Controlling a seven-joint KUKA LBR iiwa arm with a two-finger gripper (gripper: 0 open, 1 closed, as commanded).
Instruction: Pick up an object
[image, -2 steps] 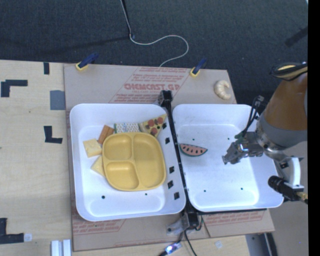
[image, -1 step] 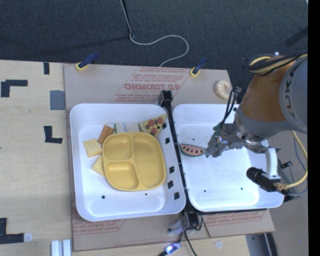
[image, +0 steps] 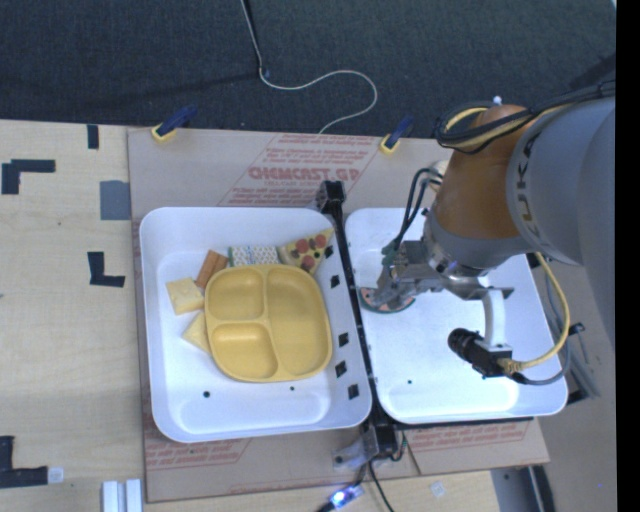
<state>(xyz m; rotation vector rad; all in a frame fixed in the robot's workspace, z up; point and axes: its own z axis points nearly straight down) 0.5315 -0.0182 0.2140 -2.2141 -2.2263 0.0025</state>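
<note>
My arm (image: 560, 190) is a thick grey tube with a broad orange band (image: 480, 185) above the wrist. I see yellow cable (image: 555, 350) looping beside it, thin black leads along the band, and a black cylindrical fitting (image: 478, 350) on a white bracket. The claw (image: 392, 290) is dark metal.

Arm's hand (image: 392, 288) low in right bin (image: 520, 395); yellow tray (image: 268, 322) in left bin (image: 165, 390).

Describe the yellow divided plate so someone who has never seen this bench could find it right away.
Look in the left white bin of the two. The yellow plate lies near its middle, partly covering smaller flat pieces at its upper left. It is the biggest item there and the only one split into three compartments.
</note>
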